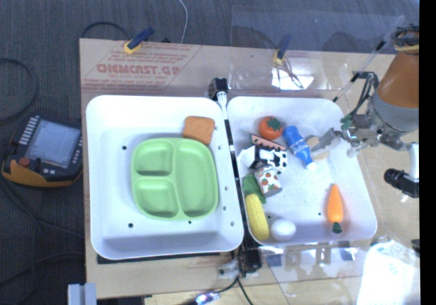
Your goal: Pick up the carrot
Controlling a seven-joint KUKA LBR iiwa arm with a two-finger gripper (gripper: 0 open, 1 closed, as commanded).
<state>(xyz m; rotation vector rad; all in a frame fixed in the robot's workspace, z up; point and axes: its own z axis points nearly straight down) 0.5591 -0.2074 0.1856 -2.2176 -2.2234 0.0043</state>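
Note:
The carrot (334, 204) is orange with a dark green stub at its near end. It lies by itself in the right bin (354, 181), close to the front right corner. My gripper (323, 144) reaches in from the right over the back of that bin, just right of a blue bottle (296, 144). It sits behind the carrot and a little to the left, well apart from it. Nothing shows between the gripper's tips.
The right bin's left half holds a tomato (270, 126), a cow-patterned block (273, 158), a small printed box (269, 180), a corn cob (256, 216) and a white egg (283, 230). The left bin (109, 133) holds a green divided plate (175, 178) and an orange slab (198, 129).

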